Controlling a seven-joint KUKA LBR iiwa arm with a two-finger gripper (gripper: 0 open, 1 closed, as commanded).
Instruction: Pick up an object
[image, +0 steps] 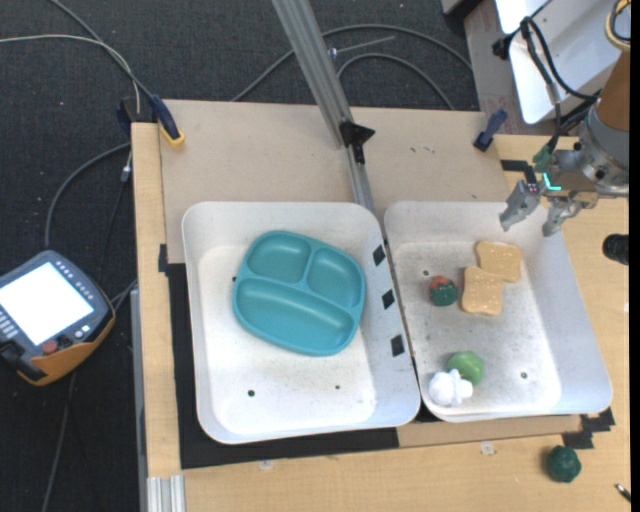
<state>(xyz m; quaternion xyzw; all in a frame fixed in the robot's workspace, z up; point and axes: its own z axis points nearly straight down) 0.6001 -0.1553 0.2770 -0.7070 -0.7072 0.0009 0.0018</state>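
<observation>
At the upper right of the frame, the gripper (532, 209) is hanging over the back rim of the right bin (580, 330), its two fingers standing spread apart with nothing between them. It is sitting just above and to the right of the two tan blocks (490, 277), which are lying touching each other, one overlapping the other, near the bin's upper middle; I judge the arm is lining up for a descent on that pair, the nearest candidates.

Other pickable things are waiting in the same bin: one small red piece (443, 291) just left of the blocks, one green piece (465, 366) lower down, and one white piece (450, 388) touching it near the front rim. A lone dark green ball (563, 463) is lying outside on the bench, lower right.

In the left bin (215, 400), one teal tray (299, 291) with three compartments is lying flat, well apart from the gripper.
</observation>
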